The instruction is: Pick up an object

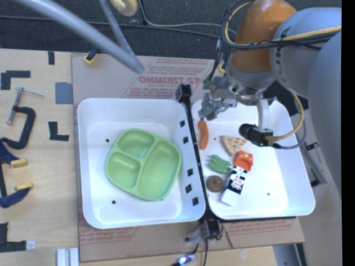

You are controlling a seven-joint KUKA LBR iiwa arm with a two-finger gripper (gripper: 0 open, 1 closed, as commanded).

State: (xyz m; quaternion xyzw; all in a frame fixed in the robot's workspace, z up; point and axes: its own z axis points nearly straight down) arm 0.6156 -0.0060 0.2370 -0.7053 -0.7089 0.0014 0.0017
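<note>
Two white bins (89, 165) are set on cardboard (166, 76).
One green tray (144, 164), five small items; the gripper (209, 112) state cannot be told.

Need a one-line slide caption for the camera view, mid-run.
Pincer poised above a toy hot dog in the right bin; green divided plate in the left bin.

I note the left bin (89, 148) carries a green divided plate (144, 163), lying tilted across its floor. Both bins sit on a cardboard sheet (166, 76) with red print, laid over the desk (33, 204). At the far left of the desk I see a black C-clamp (21, 125), with blue clamp handles (12, 179) below it near the edge. Black tape marks (55, 131) dot the wood nearby. A grey pole (66, 21) slants across the top.
</note>
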